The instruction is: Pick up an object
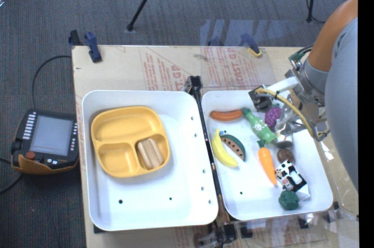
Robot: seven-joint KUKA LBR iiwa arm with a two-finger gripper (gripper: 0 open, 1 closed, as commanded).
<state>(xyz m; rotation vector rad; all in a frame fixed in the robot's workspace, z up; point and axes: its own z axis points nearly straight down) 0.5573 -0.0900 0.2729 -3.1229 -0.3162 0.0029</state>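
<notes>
The right bin (318, 174) holds several toy foods. Along its far side lie a red-orange sausage (226, 115), a green bottle (259, 126) and purple grapes (272, 117). A yellow banana (222, 150) and a watermelon slice (234, 146) lie toward its left side, with an orange carrot (267, 164) in the middle. Nearer the front right are a brown piece (285, 154), a black-and-white cow-patterned item (288, 175) and green broccoli (288, 200). My gripper (289, 126) hangs low over the bin's far right part, just right of the grapes and above the brown piece.
The left bin (140, 206) carries a yellow divided plate (125, 124) with a tan bun piece (150, 152) in one compartment. A handheld pendant (48, 141) lies on the floor to the left. Blue clamps (92, 46) grip the bench's far edge.
</notes>
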